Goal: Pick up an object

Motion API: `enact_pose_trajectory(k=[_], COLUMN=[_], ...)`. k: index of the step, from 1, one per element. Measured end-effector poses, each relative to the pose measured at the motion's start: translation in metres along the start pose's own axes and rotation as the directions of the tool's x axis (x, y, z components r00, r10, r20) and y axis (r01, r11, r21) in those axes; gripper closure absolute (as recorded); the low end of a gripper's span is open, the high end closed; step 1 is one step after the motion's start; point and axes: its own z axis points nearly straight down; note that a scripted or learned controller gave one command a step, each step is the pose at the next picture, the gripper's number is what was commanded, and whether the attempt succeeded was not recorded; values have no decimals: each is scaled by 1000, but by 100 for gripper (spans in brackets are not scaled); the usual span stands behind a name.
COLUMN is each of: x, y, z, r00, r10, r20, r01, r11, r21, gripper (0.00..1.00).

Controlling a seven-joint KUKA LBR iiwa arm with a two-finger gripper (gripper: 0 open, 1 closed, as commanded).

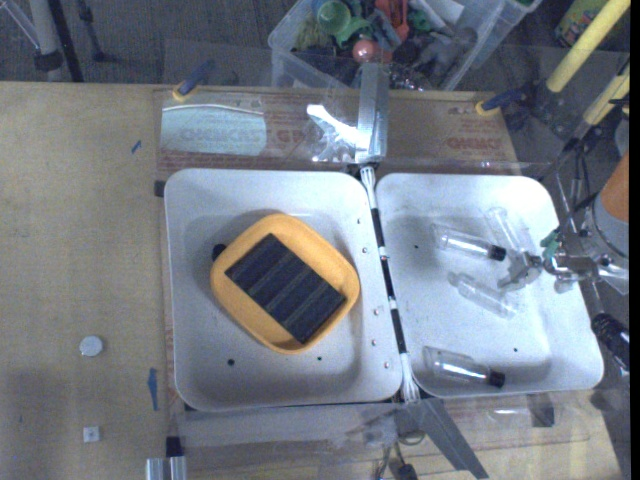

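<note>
In the left bin point(190, 298) lies a yellow rounded-square object point(285, 281) with a dark ribbed panel on top, turned at an angle. Several clear plastic tubes lie in the right bin point(420, 203). One with a black cap point(466, 243) is near the middle and another point(506, 226) sits further back. A third point(484, 295) lies just below the gripper, and a capped one point(460, 369) rests by the front wall. My gripper point(518, 268) comes in from the right, low over the right bin, among the three upper tubes. No tube is clearly in its hold.
The arm and its cabling point(600, 258) fill the right edge beside the right bin. A clear storage box of toys point(400, 18) stands behind the bins. A metal divider point(373, 118) and a cardboard sheet point(250, 128) lie at the back. The wooden bench point(80, 248) stretches left.
</note>
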Motion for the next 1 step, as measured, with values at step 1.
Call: enact_pose_trajectory(k=[1], x=[48], y=[54], z=[61], r00=[1000], r10=[7], r20=[2], r01=[-7], r11=[1000], r21=[-3], gripper=[0])
